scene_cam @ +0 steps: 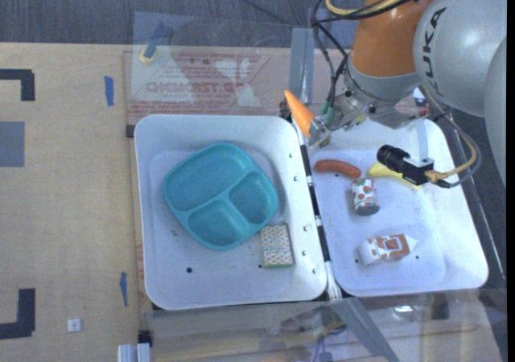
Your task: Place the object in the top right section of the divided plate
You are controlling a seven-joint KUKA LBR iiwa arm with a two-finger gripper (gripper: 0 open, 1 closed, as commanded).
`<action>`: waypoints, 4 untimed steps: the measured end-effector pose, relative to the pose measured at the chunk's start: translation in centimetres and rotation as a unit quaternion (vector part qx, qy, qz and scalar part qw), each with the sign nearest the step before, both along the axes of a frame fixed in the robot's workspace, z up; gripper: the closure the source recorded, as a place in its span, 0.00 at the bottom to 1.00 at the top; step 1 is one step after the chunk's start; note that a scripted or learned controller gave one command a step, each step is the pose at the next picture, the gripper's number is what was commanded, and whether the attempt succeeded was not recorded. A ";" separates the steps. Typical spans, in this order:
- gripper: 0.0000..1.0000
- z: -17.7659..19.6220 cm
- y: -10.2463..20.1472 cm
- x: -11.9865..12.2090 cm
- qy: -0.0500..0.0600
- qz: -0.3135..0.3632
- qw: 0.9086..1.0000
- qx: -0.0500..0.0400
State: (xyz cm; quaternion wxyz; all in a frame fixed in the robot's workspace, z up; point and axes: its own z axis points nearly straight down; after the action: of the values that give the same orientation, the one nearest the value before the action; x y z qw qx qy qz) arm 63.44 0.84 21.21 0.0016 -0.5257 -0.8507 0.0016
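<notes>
Nearest of all is a small patterned sponge (277,245), lying flat in the near right part of the left bin (161,276), just beside the near right edge of the plate.

Starting from the left, the tan bench (64,191) bears both white bins, which sit side by side with their rims touching. In the left bin, the teal divided plate (219,203) lies flat and is turned at a slant. It has one large section on its far left side and two smaller ones toward the near and right.

An orange carrot (298,113) is at the far end of the seam between the bins. It is tilted, with its pointed end toward the far left, and it is apart from the plate, off beyond the plate's far right side. The gripper (320,133) is right against the carrot's lower end, over the far left corner of the right bin (451,256). I cannot tell whether it is grasping the carrot or is released. The grey arm (459,39) with its orange band reaches in from the far right.

In the right bin, a reddish sausage (338,166) lies near the gripper. A small can (364,195) lies just beside the sausage on its near right. A white and brown carton (386,248) lies on its side nearer still, apart from the can.
</notes>
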 end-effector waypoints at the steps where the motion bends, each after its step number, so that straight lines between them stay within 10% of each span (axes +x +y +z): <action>1: 1.00 -3.1 4.2 -9.0 0.000 -0.017 1.000 0.000; 2: 1.00 -3.1 6.4 -6.7 -0.001 -0.066 0.998 0.000; 3: 1.00 -3.7 14.8 -1.6 -0.001 -0.075 0.997 -0.001; 4: 1.00 -1.5 13.1 -9.8 0.001 -0.165 0.986 -0.001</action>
State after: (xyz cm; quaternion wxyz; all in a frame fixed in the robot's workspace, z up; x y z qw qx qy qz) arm 53.62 13.93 19.68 0.0023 -0.6586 -0.7525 0.0034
